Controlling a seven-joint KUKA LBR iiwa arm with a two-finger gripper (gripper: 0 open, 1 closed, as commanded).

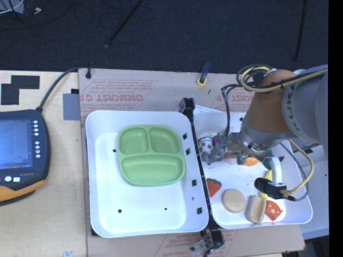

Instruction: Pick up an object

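My gripper (pixel 217 150) is low in the right bin (pixel 300 213), near its left wall, among small objects. A small white and red item (pixel 204 143) lies just to its left, and an orange piece (pixel 250 160) just to its right. Whether anything sits in the gripper cannot be made out. Toward the front of the bin lie a red strawberry-like toy (pixel 214 187), a round tan disc (pixel 233 200), a tan block (pixel 255 209) and a red piece (pixel 274 211). A yellow and white item (pixel 275 170) lies under the arm.
The left bin (pixel 107 208) holds a green divided tray (pixel 151 155). A black divider (pixel 196 165) runs between the bins. A teach pendant (pixel 21 151) rests at the far left of the bench. Cables hang around the arm's wrist (pixel 252 79).
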